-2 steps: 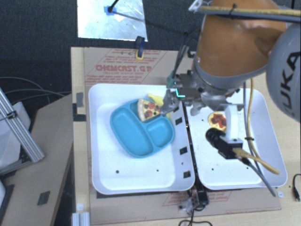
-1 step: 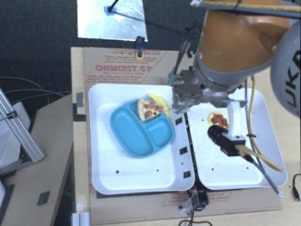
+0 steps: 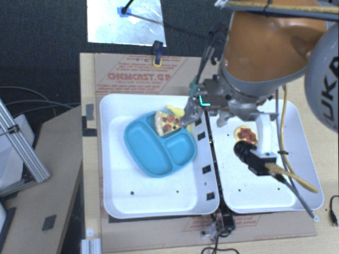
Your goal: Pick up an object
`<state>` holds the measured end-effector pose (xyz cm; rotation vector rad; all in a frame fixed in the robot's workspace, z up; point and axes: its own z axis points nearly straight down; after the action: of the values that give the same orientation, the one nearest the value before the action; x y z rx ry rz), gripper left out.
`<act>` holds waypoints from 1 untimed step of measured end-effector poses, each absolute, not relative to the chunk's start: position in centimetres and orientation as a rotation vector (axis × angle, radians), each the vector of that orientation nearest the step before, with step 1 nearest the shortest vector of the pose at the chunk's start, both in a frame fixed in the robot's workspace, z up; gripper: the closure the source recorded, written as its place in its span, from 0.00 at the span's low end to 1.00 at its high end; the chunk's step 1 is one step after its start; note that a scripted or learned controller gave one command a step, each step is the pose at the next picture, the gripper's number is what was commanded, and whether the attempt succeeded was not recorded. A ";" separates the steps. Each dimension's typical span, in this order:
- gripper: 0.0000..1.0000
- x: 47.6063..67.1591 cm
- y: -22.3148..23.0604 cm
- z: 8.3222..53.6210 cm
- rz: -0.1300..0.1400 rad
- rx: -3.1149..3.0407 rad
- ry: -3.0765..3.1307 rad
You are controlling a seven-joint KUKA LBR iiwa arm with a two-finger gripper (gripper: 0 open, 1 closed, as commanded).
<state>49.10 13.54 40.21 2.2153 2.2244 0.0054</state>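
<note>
Looming closest, my orange-banded wrist (image 3: 265, 36) hides whether the end effector (image 3: 190, 118) is apart or together. On the blue plastic plate (image 3: 153, 152)'s far edge, the flat toy pizza slice (image 3: 168, 123) looks light and stiff; I'd pinch across its crust.

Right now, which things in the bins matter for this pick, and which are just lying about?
In play: gripper, low over the left bin; pizza slice at the far edge of the blue plate; yellow piece beside it.
Lying about: the blue plate itself; small round red-topped piece in the right bin.
</note>
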 end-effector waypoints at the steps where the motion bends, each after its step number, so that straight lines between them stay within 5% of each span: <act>1: 1.00 49.2 13.6 41.3 0.010 2.210 2.228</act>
<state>49.17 13.56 41.35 2.2099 2.2275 0.0103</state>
